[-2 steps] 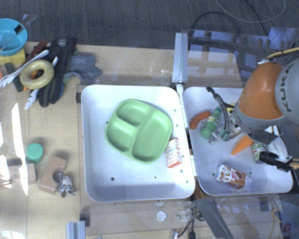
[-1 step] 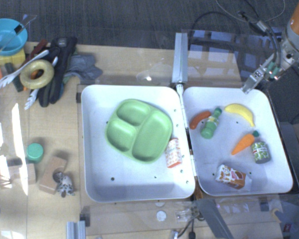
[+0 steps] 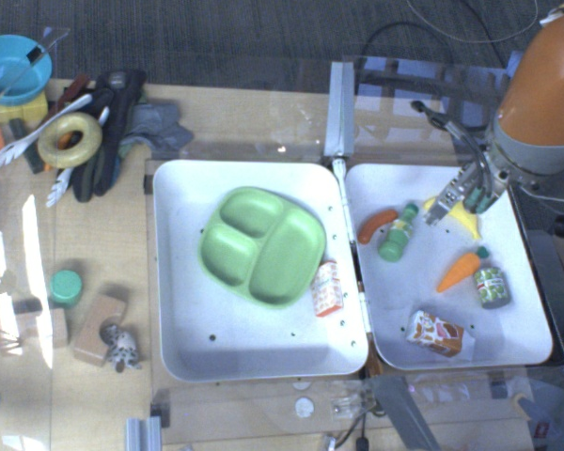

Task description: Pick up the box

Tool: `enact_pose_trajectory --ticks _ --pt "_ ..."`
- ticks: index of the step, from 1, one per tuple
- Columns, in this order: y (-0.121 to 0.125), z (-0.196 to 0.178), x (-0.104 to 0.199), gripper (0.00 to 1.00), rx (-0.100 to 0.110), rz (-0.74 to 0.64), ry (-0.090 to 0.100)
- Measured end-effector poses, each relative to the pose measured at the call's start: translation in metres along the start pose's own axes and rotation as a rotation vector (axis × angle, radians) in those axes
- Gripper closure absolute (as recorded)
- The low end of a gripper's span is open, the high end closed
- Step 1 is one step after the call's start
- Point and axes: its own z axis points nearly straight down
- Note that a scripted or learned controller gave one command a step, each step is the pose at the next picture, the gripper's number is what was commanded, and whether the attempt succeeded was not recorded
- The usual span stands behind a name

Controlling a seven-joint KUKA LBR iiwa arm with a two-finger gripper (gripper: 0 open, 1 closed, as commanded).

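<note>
A small orange and white box (image 3: 437,334) lies flat near the front of the right bin (image 3: 536,346). A second small carton, red and white (image 3: 327,287), lies in the left bin (image 3: 183,346) against the green plate's right edge. My gripper (image 3: 454,200) hangs over the back of the right bin, just above a yellow item (image 3: 467,220). It is well behind the orange box, and nothing shows in its grasp.
The right bin also holds a red sausage (image 3: 377,223), a green bottle (image 3: 398,234), a carrot (image 3: 461,269) and a green can (image 3: 492,287). A green divided plate (image 3: 261,244) sits in the left bin. Cups, utensils and blocks clutter the bench at left.
</note>
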Motion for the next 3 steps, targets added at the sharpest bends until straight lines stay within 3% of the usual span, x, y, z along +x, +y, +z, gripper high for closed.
enact_pose_trajectory --ticks 1,2,3 --pt "0.013 0.079 0.028 1.0 -0.001 -0.389 0.001" --pt "0.069 0.052 0.004 1.0 -0.003 -0.671 -0.004" --pt "0.04 0.181 -0.063 1.0 -0.003 -0.528 -0.002"
